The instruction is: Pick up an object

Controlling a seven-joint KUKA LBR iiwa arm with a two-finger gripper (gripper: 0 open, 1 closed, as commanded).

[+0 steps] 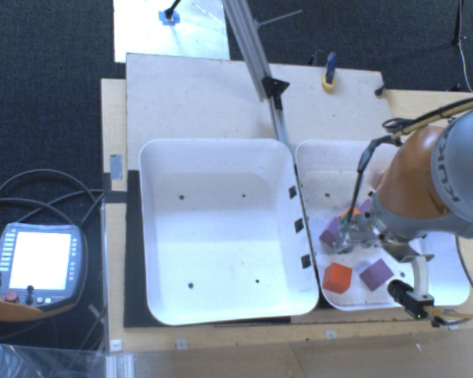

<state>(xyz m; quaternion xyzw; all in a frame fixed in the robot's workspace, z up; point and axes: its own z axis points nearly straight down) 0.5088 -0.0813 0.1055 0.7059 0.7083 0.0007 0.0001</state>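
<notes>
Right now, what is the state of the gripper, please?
Gripper: down in the right bin by a purple block; open or shut cannot be told.

The arm (449,179) is grey with a rounded orange band (406,183). Black cables (426,118) loop over it. A small black fitting (406,296) projects from its wrist.

The grey arm (465,172) enters from the right edge of the camera view and bends down and to the left, its broad orange band (410,181) sitting just above the wrist. A dark cable loops from the upper side of the arm across the orange band and runs down toward the wrist. The hand (348,236) hangs low at the arm's left end, pointing downward, its metal parts crowded together beneath the wrist.
</notes>
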